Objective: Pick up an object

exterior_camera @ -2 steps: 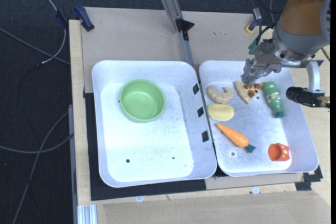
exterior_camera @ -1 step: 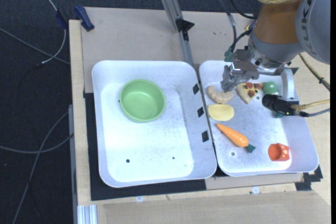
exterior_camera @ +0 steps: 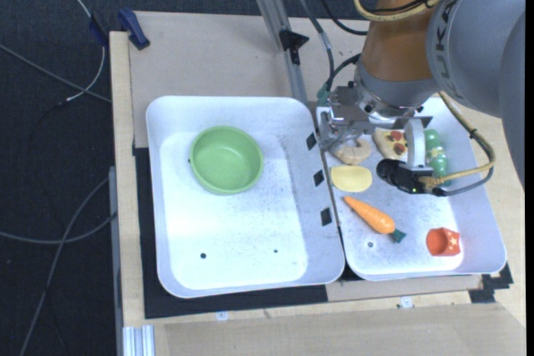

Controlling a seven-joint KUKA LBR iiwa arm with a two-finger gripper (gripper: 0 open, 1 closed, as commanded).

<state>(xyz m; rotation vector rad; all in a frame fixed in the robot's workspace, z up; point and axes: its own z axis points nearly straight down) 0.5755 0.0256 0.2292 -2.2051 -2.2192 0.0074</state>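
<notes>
My gripper (exterior_camera: 370, 132) hangs low over the far part of the right bin (exterior_camera: 484, 250), under the orange band of the arm. Right below it lie a tan, lumpy piece (exterior_camera: 354, 152) and a cream piece with red spots (exterior_camera: 390, 142), both partly covered by the wrist. A pale yellow oval (exterior_camera: 350, 178) lies just in front of them. An orange carrot with a green tip (exterior_camera: 370, 215) is nearer the front. A small red item (exterior_camera: 442, 242) sits at the front right, and a green item (exterior_camera: 434, 147) at the right under the arm.
The left bin (exterior_camera: 167, 246) holds a green bowl (exterior_camera: 225, 159) in its far left part. A metal pole (exterior_camera: 271, 4) rises at a slant behind the bins. A black cable and plug (exterior_camera: 409, 177) hang from the wrist over the right bin.
</notes>
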